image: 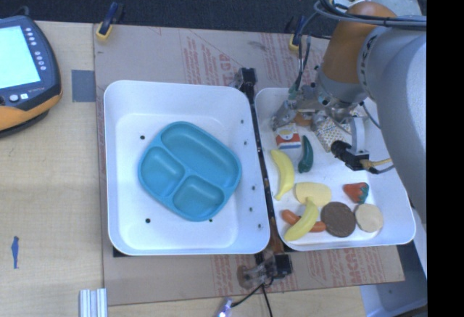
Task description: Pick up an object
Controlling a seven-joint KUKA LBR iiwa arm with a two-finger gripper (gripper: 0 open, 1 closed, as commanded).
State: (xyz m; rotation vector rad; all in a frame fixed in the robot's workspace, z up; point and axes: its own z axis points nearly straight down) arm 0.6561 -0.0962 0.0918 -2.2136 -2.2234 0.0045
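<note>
Several toy foods lie in the right bin point(403, 234), and none of them sits between the fingers as far as I can see. The gripper point(304, 111) hangs low at the upper left of that bin, tangled in its own metal parts and cables, so I cannot tell whether it is apart or closed. Just below it in the frame lies a small red and white carton point(288, 140), and just right of that a dark green pepper point(306, 154) whose long axis runs nearly up and down the frame. Lower still, a yellow banana point(283, 173) runs from upper left to lower right, with a second banana point(304, 221) slanting the other way near the bin's bottom edge, across an orange carrot point(291, 217) that it partly hides. A pale yellow slice point(313, 193), a brown round cookie point(338, 219), a cream round piece point(368, 218) and a strawberry point(357, 192) fill the lower right. A patterned thing under the wrist is too hidden to name. Left of all this, the left bin point(119, 163) holds a blue divided tray point(190, 171).
</note>
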